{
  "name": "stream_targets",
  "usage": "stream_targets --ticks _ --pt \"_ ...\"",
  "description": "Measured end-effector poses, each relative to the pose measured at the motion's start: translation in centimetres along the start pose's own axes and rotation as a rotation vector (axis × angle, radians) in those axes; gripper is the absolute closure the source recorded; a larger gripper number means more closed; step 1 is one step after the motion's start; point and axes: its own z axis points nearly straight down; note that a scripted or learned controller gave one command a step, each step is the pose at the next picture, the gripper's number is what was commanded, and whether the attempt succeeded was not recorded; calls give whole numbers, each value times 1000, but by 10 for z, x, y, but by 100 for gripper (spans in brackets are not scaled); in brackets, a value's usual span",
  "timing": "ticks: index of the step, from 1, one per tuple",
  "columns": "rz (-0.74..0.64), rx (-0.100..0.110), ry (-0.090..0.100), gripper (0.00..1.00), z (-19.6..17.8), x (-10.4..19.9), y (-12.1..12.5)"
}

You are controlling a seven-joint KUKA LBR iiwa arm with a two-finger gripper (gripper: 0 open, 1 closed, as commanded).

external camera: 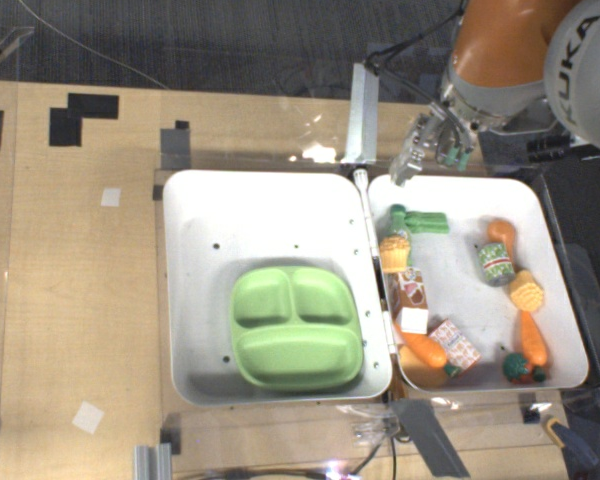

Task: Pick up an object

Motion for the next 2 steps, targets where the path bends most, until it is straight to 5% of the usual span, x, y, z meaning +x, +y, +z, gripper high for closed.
stream_targets --ticks 1,2 --pt "-4 -4 -10 100 -14 -2 2" --pt "-103 5 12 100 18 19 -18"
